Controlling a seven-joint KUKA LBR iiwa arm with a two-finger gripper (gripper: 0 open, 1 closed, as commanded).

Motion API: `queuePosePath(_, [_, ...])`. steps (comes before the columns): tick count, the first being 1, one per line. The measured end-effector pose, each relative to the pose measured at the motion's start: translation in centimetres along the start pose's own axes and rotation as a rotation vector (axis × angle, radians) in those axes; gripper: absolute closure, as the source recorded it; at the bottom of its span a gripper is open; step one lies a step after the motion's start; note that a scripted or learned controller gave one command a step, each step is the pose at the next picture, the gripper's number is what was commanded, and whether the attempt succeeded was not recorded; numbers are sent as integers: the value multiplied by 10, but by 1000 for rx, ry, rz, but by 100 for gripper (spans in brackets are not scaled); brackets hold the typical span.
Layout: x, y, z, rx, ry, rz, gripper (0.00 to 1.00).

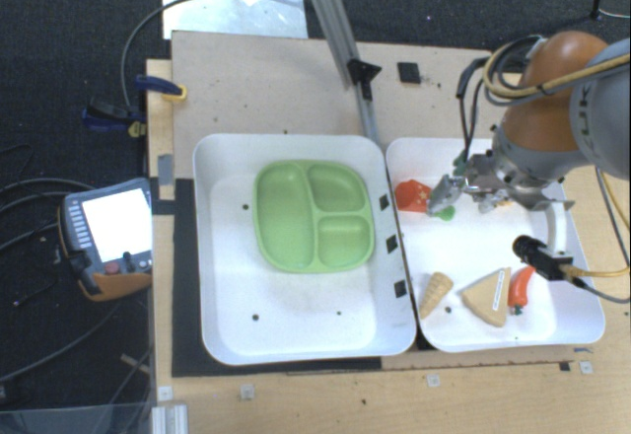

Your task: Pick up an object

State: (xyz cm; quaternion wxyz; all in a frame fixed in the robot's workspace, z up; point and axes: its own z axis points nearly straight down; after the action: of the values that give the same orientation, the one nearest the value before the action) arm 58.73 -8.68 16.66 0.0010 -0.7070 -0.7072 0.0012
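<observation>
My claw (446,197) hangs low over the right bin (592,324), near its far left corner, with my grey arm (582,116) and its orange band (552,62) reaching in from the right. From this angle I cannot tell whether the claw is apart or together, and I see nothing clearly clamped in it.

Just to the left of the claw lies a red-orange piece (413,194), close against the bin's left wall. Right under the claw's tip sits a small green piece (445,213), partly hidden by the metal, so I cannot say if I am touching it.

Nearer the front of the same bin lie three more things, well apart from the claw: a tan cone (435,292) by the left wall, a tan wedge (486,299) beside it, and a small red pepper-like piece (520,288) just to the right of the wedge, touching or nearly touching it. A black cable end (529,250) from my wrist dangles above that pepper, with a white bracket (558,225) beside it.

The left bin (227,324) holds a green divided plate (315,215), lying flat toward the far side. Black clips (391,243) sit along the seam between the two bins.

On the counter (256,77) behind the bins a grey pole (330,13) slants in, ending at a black clamp (363,73). Off the counter's left edge rests a handheld screen (113,235), amid loose cables.
</observation>
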Motion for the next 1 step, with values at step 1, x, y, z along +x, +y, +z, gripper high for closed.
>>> queuePosePath(1, [-1,7,59,-2,0,-1,0])
